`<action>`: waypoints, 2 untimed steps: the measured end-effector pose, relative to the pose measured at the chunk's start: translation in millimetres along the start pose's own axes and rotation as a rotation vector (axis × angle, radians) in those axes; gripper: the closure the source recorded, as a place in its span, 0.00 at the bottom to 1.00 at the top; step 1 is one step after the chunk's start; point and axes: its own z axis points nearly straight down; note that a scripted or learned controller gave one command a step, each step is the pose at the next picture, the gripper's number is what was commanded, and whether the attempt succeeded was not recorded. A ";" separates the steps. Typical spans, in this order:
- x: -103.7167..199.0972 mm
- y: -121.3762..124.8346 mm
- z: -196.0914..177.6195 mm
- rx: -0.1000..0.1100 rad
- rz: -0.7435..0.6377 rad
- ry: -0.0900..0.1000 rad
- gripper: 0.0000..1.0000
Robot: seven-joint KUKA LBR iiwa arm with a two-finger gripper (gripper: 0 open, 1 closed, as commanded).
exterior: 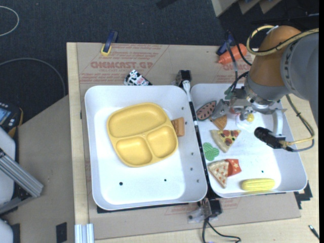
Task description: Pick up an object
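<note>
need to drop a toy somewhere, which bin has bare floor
Left bin: a wide bare strip in front of the yellow divided plate. Right bin: a bare patch between the pizza slice and the right wall. Crowded under the gripper and along the near edge by the corn.

We see even, fairly bright overhead light: both white bins [152, 196] glare near washout, shadows stay soft and short, the dark carpet [76, 14] loses detail, and the whole frame is slightly soft and grainy.
</note>
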 end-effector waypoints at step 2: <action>0.5 0.9 15.1 -0.008 0.000 -0.001 1.00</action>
